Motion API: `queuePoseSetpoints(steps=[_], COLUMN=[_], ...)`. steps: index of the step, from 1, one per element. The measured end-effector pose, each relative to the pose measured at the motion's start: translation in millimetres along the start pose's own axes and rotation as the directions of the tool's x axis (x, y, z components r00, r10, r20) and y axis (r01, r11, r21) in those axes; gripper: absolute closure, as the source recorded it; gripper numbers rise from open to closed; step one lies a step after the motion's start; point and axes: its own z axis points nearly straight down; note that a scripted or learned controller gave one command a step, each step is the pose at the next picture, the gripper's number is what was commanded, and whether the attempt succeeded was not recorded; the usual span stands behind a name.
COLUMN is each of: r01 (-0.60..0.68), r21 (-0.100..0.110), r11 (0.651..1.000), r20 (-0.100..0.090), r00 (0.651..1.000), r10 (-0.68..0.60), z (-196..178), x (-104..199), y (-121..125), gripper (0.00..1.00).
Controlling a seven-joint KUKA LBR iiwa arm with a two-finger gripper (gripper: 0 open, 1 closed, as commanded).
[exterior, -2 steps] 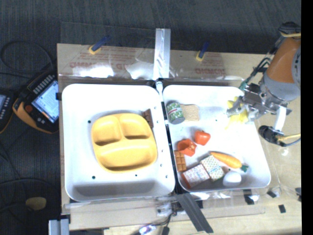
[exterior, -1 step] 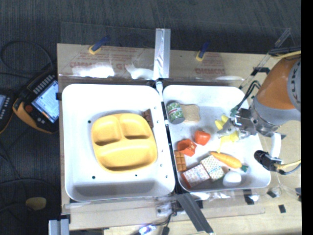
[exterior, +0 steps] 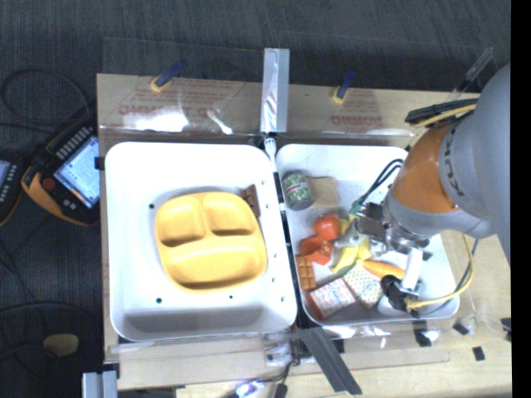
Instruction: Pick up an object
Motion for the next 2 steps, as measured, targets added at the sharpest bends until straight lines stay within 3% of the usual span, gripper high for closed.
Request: queuePoseSetpoints(steps=[1, 2], r01=[-0.062, -0.052], r21=[-0.004, 0.015], r11=[0.998, 0.999], r20=[-0.003, 0.001], r00=[0.998, 0.999], r10=[0.062, 0.052], z=[-1, -94], x=[20, 63], y=[-40, -59], gripper=[1.0, 1.0])
